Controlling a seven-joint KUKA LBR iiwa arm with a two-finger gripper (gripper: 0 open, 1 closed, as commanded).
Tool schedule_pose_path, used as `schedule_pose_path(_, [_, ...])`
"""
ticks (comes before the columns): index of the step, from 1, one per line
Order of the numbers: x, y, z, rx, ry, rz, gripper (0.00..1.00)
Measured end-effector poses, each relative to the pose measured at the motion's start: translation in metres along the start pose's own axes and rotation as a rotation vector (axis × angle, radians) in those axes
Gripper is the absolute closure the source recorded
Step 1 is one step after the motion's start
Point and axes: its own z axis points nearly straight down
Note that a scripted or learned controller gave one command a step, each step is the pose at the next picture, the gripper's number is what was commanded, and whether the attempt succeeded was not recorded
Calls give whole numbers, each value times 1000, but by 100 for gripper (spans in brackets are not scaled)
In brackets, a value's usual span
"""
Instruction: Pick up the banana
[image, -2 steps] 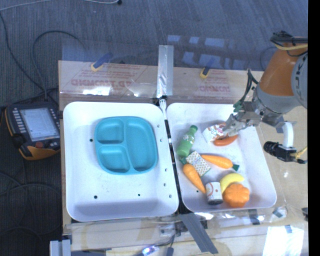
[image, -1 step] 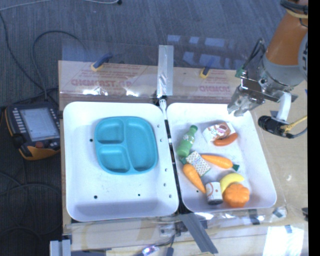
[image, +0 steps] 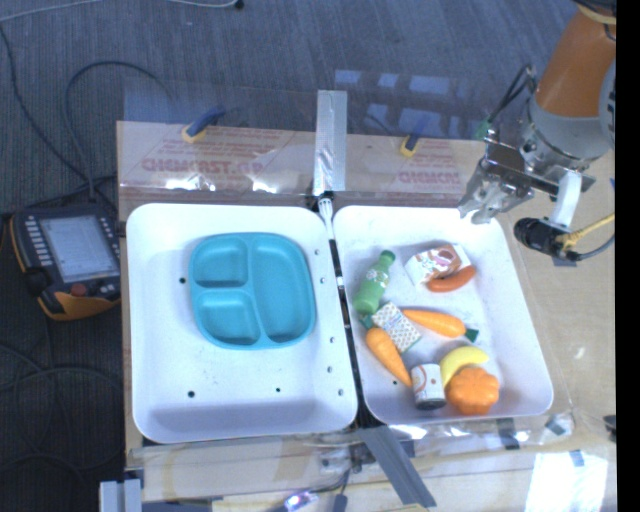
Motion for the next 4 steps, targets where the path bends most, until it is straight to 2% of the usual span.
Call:
schedule_pose_path(1, [8, 55, 10, 0, -2, 650, 100])
schedule_pose_path(2, [-20, 39, 8, 0, -2, 602, 100])
schedule_pose_path(3, [-19, 39, 0, 3, -8, 600, 100])
schedule_pose_path(4, [-88, 52, -16, -1, -1, 554, 100])
